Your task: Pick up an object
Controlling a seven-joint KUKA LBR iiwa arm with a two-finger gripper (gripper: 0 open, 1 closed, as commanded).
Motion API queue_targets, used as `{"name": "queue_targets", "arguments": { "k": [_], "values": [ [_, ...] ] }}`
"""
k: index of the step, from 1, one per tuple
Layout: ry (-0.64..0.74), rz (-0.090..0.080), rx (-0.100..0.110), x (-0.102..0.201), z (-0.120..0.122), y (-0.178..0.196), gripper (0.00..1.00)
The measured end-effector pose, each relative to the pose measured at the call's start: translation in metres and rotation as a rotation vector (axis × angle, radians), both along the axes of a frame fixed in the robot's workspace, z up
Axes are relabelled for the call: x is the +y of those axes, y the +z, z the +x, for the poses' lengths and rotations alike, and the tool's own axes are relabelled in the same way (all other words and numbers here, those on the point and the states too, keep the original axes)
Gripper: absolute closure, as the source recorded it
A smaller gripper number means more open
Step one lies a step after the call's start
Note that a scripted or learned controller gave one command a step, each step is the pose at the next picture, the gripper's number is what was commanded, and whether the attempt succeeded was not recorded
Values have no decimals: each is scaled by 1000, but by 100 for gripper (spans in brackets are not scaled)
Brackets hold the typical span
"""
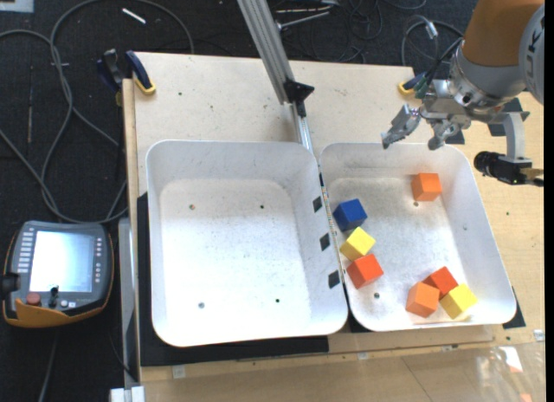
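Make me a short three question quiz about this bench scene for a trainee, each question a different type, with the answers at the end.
1. True or false: the small blue cube lies in the left shallow white plastic bin.
2. Multiple choice: which block lies nearest the two-finger gripper? A) the lone orange cube B) the red-orange cube beside the divider C) the yellow cube in the near corner
3. Fill in: directly between the blue cube and the red-orange cube sits a ______ cube.

Key: 1. False, it lies in the right shallow white plastic bin. 2. A. 3. Yellow.
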State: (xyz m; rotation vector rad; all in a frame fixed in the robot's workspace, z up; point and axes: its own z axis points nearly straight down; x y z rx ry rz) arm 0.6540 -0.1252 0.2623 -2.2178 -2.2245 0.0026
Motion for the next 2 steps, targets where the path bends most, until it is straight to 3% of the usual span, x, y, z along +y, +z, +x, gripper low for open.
{"name": "queue_targets", "arguments": {
  "k": [1,2],
  "values": [
    [-9,1,11,-43,-93,-93,0],
    [-1,-4,-7,-87,-11,-143,0]
  ]
}}
